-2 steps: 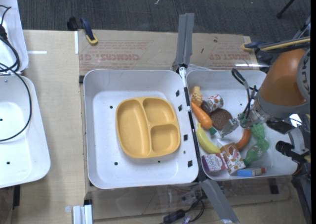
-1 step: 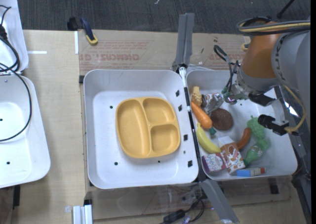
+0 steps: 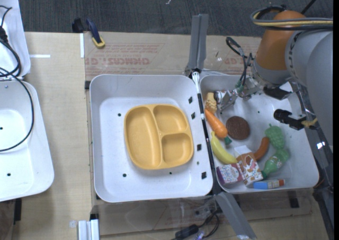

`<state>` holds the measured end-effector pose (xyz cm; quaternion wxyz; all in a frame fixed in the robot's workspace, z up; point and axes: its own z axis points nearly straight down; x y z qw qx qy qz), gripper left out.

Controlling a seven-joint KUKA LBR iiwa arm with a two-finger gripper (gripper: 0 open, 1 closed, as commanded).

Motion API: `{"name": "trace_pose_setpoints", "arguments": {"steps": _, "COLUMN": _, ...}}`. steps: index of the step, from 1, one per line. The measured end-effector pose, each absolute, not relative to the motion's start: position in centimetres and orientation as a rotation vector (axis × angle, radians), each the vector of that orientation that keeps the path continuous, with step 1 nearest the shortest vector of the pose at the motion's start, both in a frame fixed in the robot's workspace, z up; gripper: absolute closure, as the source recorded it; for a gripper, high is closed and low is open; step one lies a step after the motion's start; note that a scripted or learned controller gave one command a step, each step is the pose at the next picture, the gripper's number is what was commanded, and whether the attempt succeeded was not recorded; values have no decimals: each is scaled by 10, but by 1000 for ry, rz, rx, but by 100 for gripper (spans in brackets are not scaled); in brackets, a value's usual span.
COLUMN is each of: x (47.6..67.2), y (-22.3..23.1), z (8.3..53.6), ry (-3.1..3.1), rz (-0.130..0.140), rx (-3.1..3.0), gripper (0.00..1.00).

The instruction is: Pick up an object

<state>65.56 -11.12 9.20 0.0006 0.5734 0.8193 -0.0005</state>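
My gripper (image 3: 226,98) hangs low in the far left corner of the right bin (image 3: 302,180), just right of a yellow corn cob (image 3: 210,101). Below it lie an orange carrot (image 3: 216,123), a brown round patty (image 3: 238,127) and a banana (image 3: 222,150). A sausage (image 3: 260,148), green vegetables (image 3: 275,136) and two small juice cartons (image 3: 248,168) lie toward the near right. I see nothing held in the gripper.
The left bin (image 3: 106,170) holds a yellow divided plate (image 3: 159,135). A grey divider post (image 3: 198,43) stands between the bins at the far side. The arm's orange band (image 3: 275,48) and grey body (image 3: 318,64) overhang the right bin's far right corner.
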Motion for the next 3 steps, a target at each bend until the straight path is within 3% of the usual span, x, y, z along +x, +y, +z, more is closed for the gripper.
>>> {"name": "trace_pose_setpoints", "arguments": {"steps": 1, "x": 654, "y": -112, "z": 100, "ry": 2582, "rz": -12, "rx": 1801, "gripper": 100}}
{"name": "trace_pose_setpoints", "arguments": {"steps": 2, "x": 655, "y": -111, "z": 101, "ry": 2579, "rz": -9, "rx": 1798, "gripper": 0}}
{"name": "trace_pose_setpoints", "arguments": {"steps": 3, "x": 659, "y": -103, "z": 192, "ry": 2332, "rz": -2, "rx": 2102, "gripper": 0}}
